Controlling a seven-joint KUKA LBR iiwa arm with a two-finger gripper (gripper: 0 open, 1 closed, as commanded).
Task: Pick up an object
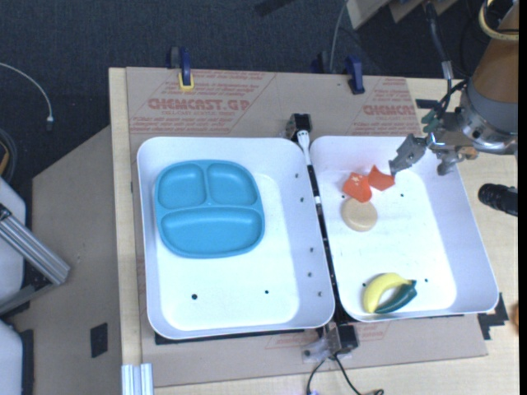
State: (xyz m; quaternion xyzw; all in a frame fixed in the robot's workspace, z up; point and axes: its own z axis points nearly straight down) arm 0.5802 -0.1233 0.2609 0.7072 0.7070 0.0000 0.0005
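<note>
- Hovering at the right bin's (461, 220) upper edge, the gripper (405, 156) sits just beside an orange piece (380, 178); jaws' state cannot be told.
- Judged light, rigid, slightly slippery.
- Best held across its narrow sides.

orange piece (367, 183) | tan disc (360, 215) | banana (387, 292) | right bin (449, 220)

Two bins are set side by side on the bench, with a divided plate (210, 208) placed in the left bin (222, 303). In the right bin (445, 245), a round disc (360, 216) is tucked just in front of two small touching pieces (367, 183), and a banana (389, 292) is laid near the front edge.
</note>
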